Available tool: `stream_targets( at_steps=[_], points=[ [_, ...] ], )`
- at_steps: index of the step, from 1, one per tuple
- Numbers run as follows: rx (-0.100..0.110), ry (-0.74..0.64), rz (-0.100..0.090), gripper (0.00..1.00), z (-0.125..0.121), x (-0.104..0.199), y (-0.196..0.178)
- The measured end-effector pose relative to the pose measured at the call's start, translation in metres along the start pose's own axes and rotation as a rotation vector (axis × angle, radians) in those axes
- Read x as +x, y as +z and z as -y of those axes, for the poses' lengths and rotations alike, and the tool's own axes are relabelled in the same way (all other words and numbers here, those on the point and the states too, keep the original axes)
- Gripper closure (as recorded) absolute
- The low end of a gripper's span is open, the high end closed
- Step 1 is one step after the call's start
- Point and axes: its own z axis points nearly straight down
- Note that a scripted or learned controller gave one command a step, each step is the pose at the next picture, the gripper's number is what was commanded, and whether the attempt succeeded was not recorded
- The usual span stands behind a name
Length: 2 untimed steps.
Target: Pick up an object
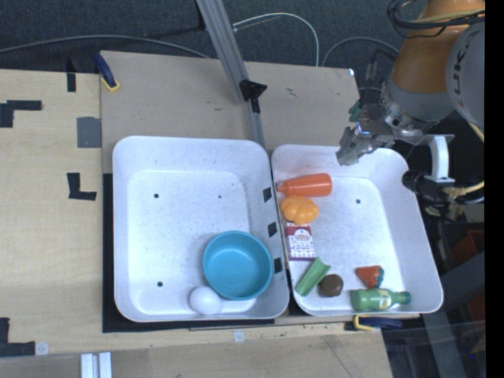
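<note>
Gripper [352, 153] hangs over the right bin's [409, 235] far rim, its state impossible to tell

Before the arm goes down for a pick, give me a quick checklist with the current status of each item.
1. End effector above the right bin: ok, over its top edge.
2. End effector carrying nothing: cannot tell.
3. Nearest target, the orange carrot, unobstructed: ok.
4. Carrot apart from the orange fruit: not ok, they look touching.
5. Green bottle lying flat against the front wall: ok.
</note>
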Motion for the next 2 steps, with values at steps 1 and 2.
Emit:
stream_targets(
  at_steps=[1,2],
  points=[
    [0.001,0.002,0.002,1.00,-0.020,0.040,0.008],
    [0.001,0.000,0.001,1.00,-0.029,0.089,0.008]
  ],
)
